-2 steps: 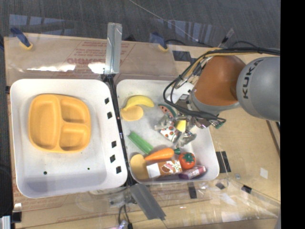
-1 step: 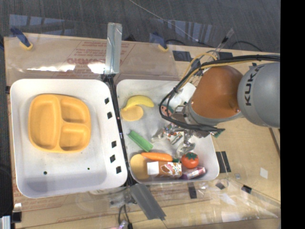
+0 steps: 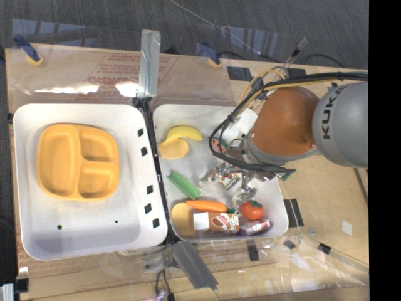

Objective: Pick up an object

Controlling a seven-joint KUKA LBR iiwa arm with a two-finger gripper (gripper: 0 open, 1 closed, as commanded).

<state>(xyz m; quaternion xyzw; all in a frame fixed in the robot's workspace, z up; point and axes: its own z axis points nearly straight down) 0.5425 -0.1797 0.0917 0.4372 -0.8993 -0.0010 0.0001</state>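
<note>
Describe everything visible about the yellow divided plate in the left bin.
The yellow divided plate is a rounded square of what looks like matte plastic, moulded with three compartments: one long section on its left side and two smaller ones stacked on its right. It lies flat and right side up on the floor of the left white bin, in that bin's upper half. Nothing lies in its compartments and nothing touches it except the bin floor. It is well apart from the gripper, which is over the right bin.

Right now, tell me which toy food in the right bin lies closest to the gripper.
The red tomato, just below the gripper. The carrot, green piece and banana lie farther to its left.
</note>
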